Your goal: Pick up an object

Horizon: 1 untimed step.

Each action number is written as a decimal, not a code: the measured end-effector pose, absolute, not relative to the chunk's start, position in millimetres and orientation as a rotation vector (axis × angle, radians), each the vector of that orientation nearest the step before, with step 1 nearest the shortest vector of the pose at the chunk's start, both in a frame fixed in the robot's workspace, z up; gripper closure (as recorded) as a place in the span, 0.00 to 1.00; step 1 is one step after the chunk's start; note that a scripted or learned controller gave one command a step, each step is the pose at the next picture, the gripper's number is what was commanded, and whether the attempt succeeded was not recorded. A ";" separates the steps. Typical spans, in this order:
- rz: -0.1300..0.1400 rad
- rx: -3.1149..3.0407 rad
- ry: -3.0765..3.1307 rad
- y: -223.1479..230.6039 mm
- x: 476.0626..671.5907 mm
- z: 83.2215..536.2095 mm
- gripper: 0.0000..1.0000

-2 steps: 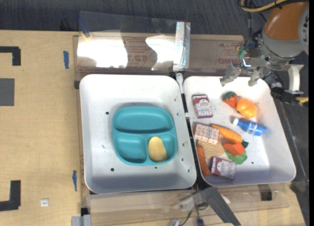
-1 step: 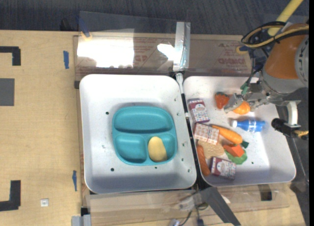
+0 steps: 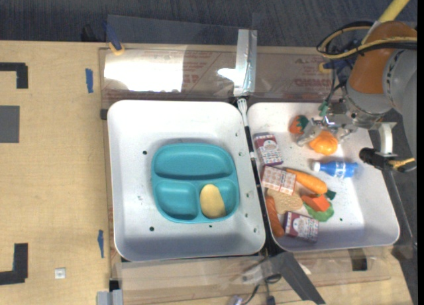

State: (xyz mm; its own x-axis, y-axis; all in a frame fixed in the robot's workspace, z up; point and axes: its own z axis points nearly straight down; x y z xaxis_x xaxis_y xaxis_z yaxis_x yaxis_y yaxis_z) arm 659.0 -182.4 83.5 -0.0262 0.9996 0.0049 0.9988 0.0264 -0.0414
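My gripper hangs over the far part of the right bin, reaching in from the right. It is right over a round orange fruit, and a small orange toy with a green top lies just to its left. Whether anything is held is hidden by the wrist. Nearby lie a blue bottle, a carrot, a red-and-white carton and a cracker box.
The left bin holds a teal divided plate with a yellow potato-like piece in its near right section. More toys crowd the right bin's near left: a purple box and an orange piece.
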 end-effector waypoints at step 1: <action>0.043 -2.167 -2.229 -182.2 660.1 92.0 1.00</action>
